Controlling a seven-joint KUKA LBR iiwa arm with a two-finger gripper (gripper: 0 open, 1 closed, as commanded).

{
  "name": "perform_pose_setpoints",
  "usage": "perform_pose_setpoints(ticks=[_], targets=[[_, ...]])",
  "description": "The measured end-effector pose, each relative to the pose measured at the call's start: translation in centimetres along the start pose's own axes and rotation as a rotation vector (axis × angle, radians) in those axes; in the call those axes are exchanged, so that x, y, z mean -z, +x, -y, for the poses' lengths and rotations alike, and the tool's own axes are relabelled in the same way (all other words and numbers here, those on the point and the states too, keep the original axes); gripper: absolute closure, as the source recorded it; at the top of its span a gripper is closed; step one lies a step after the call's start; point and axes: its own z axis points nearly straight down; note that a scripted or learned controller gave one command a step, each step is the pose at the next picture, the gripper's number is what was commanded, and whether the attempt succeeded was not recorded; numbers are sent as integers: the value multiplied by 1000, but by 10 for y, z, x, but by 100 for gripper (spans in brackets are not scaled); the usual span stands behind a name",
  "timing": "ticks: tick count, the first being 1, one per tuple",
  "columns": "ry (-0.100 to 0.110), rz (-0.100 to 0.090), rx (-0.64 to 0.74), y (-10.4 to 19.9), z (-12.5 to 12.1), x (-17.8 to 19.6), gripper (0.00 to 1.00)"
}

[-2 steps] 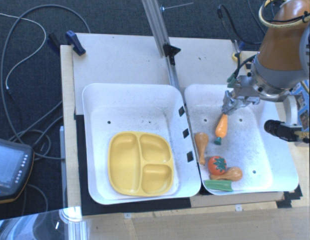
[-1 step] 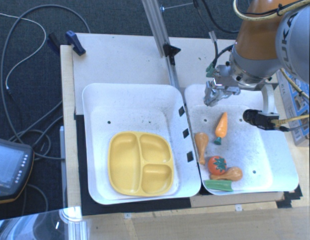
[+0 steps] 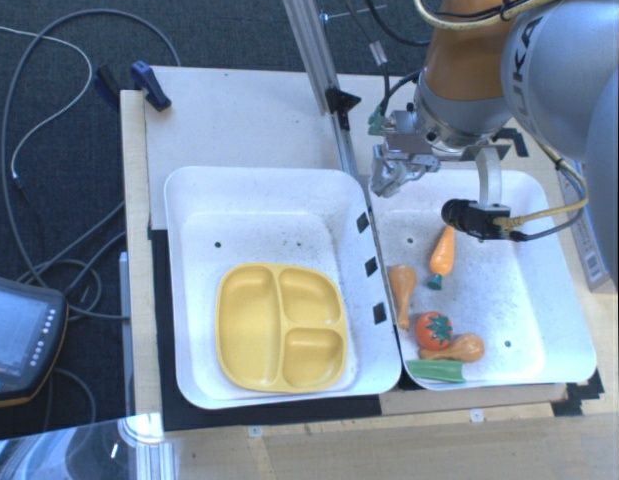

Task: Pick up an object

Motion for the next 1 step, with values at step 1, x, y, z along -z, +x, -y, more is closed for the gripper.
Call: perform_pose_setpoints(ticks=[1], targets=[[0, 0, -1, 45, -14, -1, 100]])
